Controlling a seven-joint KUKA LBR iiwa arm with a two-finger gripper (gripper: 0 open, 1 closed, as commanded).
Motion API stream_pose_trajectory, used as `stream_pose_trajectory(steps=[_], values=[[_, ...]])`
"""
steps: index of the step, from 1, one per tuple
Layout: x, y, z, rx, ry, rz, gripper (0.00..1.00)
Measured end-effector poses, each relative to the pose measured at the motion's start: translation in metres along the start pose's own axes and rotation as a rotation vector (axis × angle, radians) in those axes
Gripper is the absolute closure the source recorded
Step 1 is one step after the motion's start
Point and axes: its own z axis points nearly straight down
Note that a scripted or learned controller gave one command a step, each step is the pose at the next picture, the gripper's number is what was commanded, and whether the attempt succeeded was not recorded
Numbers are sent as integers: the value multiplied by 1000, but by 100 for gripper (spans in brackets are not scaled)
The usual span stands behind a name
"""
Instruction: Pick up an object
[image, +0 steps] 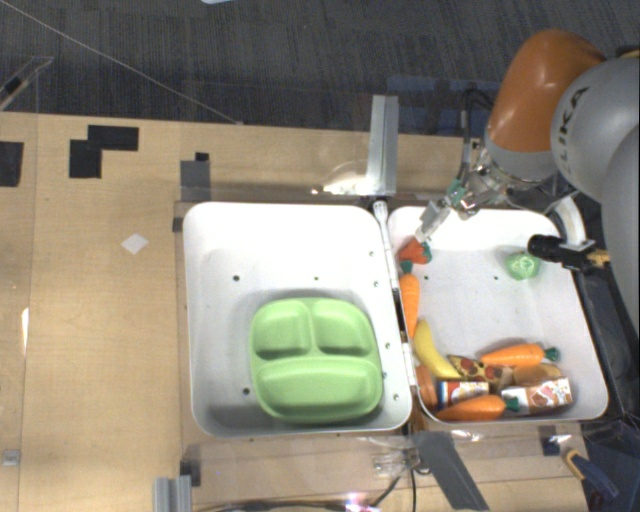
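Note:
My gripper (422, 236) reaches down from the upper right into the right bin (480, 300), at its far left corner. Its tip meets a small red-orange object with a green patch (413, 251) that lies against the bin's left wall. Whether that object is gripped is hidden by the viewing angle. Just below it along the same wall lie an orange carrot (408, 300) and a yellow banana (428, 350).
Two more carrots (515, 354) (470, 407) and two labelled bottles (468, 370) (540, 395) crowd the right bin's near end. A small green object (521, 266) sits at its far right. The left bin (220, 290) holds a green divided plate (315, 360).

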Motion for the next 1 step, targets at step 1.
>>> stream_pose_trajectory(steps=[1], values=[[-21, -11, 76, 1, 1, 100, 0]])
